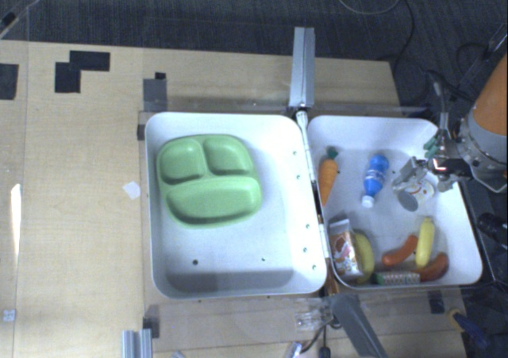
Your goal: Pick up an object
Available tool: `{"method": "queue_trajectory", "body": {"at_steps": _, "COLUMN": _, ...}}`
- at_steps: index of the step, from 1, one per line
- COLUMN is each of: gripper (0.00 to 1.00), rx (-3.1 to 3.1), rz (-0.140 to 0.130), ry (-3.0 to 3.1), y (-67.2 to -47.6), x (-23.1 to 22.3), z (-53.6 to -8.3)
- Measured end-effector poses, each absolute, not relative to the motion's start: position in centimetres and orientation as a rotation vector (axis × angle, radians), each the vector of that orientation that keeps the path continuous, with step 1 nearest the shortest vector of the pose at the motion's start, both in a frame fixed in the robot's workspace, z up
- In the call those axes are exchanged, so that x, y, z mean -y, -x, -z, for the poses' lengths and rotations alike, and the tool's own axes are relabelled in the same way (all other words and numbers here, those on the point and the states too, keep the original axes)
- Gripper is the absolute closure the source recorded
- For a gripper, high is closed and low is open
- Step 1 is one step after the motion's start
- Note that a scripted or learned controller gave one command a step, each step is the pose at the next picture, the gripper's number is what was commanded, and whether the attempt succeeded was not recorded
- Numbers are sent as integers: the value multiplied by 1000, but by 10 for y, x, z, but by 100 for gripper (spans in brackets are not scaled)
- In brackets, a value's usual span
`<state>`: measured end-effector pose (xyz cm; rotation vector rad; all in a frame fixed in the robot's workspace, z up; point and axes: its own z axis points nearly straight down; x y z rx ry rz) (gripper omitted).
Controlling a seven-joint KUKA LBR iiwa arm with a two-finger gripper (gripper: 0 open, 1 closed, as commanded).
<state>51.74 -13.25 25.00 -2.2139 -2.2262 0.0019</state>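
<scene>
Over the right bin [468,225] on the worktop [79,213], the gripper [415,182] hovers with its jaws spread and nothing between them, just right of a small blue bottle [375,177]. A toy carrot [327,179] lies by the dividing wall; bananas [425,241] and a snack packet [343,248] crowd the near edge. The green divided plate [209,179] sits alone in the left bin [230,273]. The likely risk: the jaws descend on bare floor beside the bottle, or nudge it so it rolls away.
</scene>
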Motion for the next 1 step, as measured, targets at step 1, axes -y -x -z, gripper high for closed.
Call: {"method": "queue_trajectory", "body": {"at_steps": 1, "gripper": 0, "rx": 2221, "rz": 8, "ry": 2230, "y": -548, "x": 139, "z": -88}}
